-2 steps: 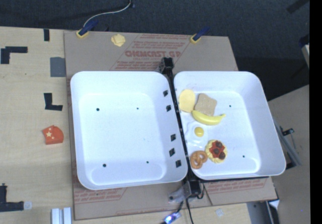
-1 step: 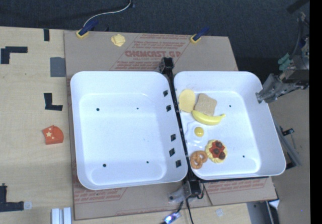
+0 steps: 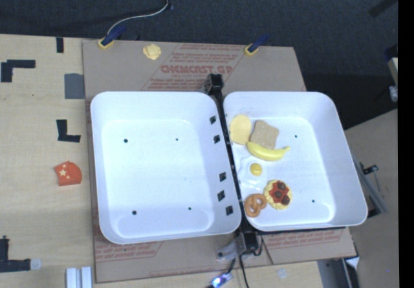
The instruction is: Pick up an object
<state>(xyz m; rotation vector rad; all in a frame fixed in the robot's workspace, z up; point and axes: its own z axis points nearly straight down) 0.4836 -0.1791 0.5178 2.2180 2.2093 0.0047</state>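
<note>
The right bin (image 3: 323,151) holds several toy food items near its left side. A pale yellow round piece (image 3: 240,129) lies by the divider, touching a tan bread slice (image 3: 264,133). A yellow banana (image 3: 267,151) rests just below the bread. Below it sits a small yellow disc on white (image 3: 255,169). A red-topped tart (image 3: 278,194) and a brown pretzel (image 3: 255,204) lie near the bin's front edge.
The left bin (image 3: 155,170) stands beside the right one on a cardboard sheet (image 3: 194,66). A small yellow lump (image 3: 152,52) lies on the cardboard behind the bins. A red piece (image 3: 68,173) sits on the bench to the left.
</note>
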